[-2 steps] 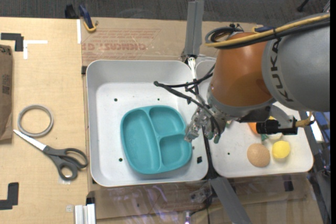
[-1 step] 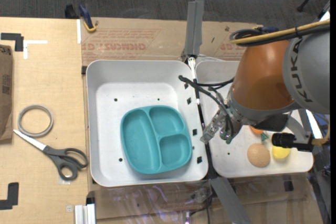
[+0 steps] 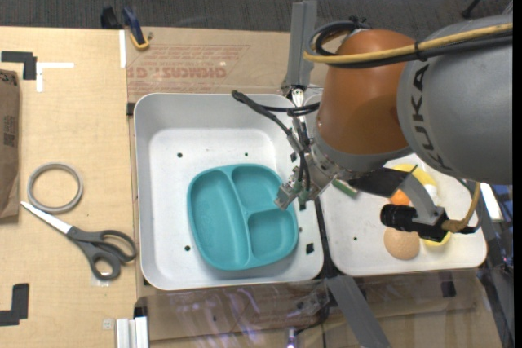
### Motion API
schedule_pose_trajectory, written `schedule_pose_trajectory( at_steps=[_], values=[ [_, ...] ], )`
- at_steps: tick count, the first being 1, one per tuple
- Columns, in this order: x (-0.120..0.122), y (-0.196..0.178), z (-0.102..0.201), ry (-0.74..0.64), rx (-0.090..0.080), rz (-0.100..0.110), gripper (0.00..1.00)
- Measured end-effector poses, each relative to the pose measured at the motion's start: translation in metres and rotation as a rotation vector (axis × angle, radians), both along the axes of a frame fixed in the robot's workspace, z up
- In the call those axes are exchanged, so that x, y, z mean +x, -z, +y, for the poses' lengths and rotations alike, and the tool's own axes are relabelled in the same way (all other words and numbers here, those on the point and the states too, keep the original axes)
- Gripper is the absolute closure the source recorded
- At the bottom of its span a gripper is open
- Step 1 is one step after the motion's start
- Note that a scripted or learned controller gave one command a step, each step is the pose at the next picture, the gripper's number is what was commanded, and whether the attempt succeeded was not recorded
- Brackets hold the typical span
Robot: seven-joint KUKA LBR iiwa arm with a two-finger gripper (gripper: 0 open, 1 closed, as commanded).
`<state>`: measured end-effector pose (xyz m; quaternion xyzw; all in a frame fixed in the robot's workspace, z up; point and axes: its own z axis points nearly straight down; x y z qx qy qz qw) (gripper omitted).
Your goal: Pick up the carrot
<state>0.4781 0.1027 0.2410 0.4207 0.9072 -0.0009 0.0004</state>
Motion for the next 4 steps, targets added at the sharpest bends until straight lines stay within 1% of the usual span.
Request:
schedule_pose_trajectory(
  at_steps=[1,2,3,4],
  values=[
    [0.001,-0.063,-0.082,-0.167,0.000,-0.002,1.00],
    [0.015,-0.119,-0.158,-0.135,0.000,-0.002,1.00],
    [0.000,-0.025,-0.176,-0.560,0.001,0.000,1.00],
    [0.014,-0.029,-0.136,-0.596,0.001,-0.001,1.00]
  ],
)
